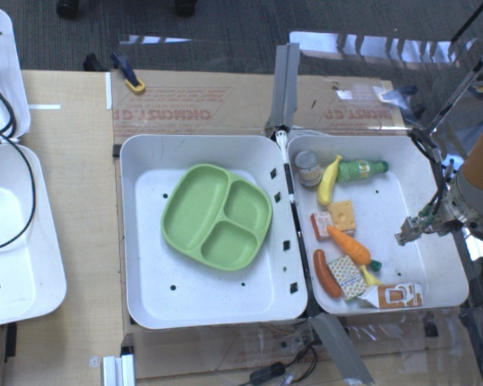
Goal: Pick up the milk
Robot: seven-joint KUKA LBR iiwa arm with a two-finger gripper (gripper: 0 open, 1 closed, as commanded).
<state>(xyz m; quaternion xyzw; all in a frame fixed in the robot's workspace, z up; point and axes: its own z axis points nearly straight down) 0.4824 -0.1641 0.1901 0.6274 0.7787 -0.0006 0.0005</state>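
The milk (398, 295) is a small white carton with orange print. It lies on its side in the front right corner of the right bin (386, 195). My gripper (410, 232) hangs over the right part of that bin, behind the carton and well apart from it. The bin floor under the gripper is bare, and I see nothing held in it.
The right bin also holds a can (307, 168), a banana (328, 181), a green bottle (360, 169), a cheese block (341, 214), a carrot (350, 246), a sausage (326, 273) and a checked wedge (347, 276) beside the milk. The left bin holds a green divided plate (217, 216).
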